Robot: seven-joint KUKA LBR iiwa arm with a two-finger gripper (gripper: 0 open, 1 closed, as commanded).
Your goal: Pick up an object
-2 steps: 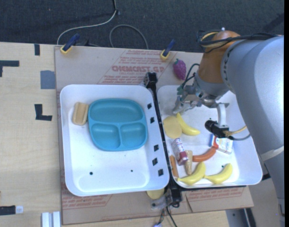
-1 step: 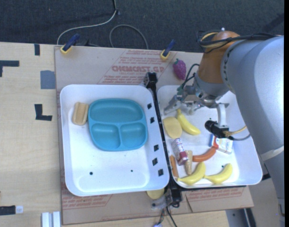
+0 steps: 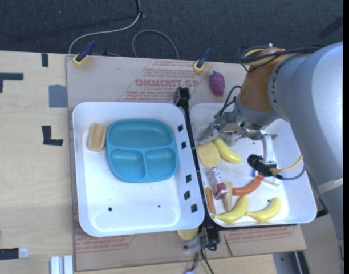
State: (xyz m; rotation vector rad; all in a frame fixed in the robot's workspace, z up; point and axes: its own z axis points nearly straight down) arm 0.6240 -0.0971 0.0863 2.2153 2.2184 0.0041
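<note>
Starting at your left, the left bin (image 3: pixel 83 210) is sitting on the desk (image 3: pixel 26 170) and carrying a blue tray (image 3: pixel 143 150) with three compartments, with a small tan block (image 3: pixel 96 137) lying just beside the tray's left edge. Nothing there is being reached for.

Moving across the dark divider (image 3: pixel 189 153) between the bins, you are looking at the right bin (image 3: pixel 294 210), where the pickable things are lying. A pale yellow piece (image 3: pixel 208 154) is resting near the divider, with a banana (image 3: pixel 227 151) touching or just beside it. Below them a small bottle (image 3: pixel 218 181) and an orange carrot (image 3: pixel 246 188) are lying close together, and two more bananas (image 3: pixel 234 211) (image 3: pixel 266 210) are sitting along the near wall. A purple fruit (image 3: pixel 217 83) is sitting outside the bins, behind the right one.

The arm (image 3: pixel 311 96) is reaching in from the right, and the end effector (image 3: pixel 220 127) is hovering low over the upper banana and the pale piece. You cannot tell how far open it is, as the wrist is hiding its tips, and nothing is showing between them.

In my judgement you are watching the approach step, with no grasp made yet. The next move is calling for a straight descent onto one item, likely the upper banana, and a clean closure that does not catch its neighbour as well.
</note>
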